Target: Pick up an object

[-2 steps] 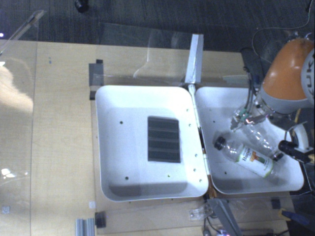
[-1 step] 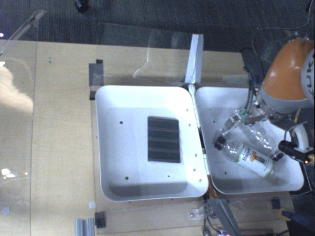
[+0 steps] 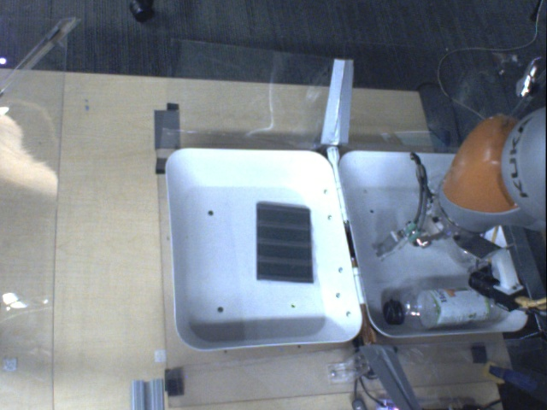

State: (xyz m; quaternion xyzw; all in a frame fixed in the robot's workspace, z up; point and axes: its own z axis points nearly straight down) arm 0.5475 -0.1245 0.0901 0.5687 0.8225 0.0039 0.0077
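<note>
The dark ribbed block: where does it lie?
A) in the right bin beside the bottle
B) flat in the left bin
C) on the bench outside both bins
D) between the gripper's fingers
B: the dark ribbed block lies flat near the middle of the left bin, while the bottle lies in the right bin.

Two shallow white bins, smooth plastic w/ soft sheen: left bin (image 3: 192, 254), right bin (image 3: 376, 195). Dark ribbed rectangular pad (image 3: 285, 242) looks matt. Clear plastic bottle w/ black cap (image 3: 440, 307), glossy, pale label. Light wood-look bench top (image 3: 102, 229), smooth, matt. Arm's orange band (image 3: 479, 169) glossy.
</note>
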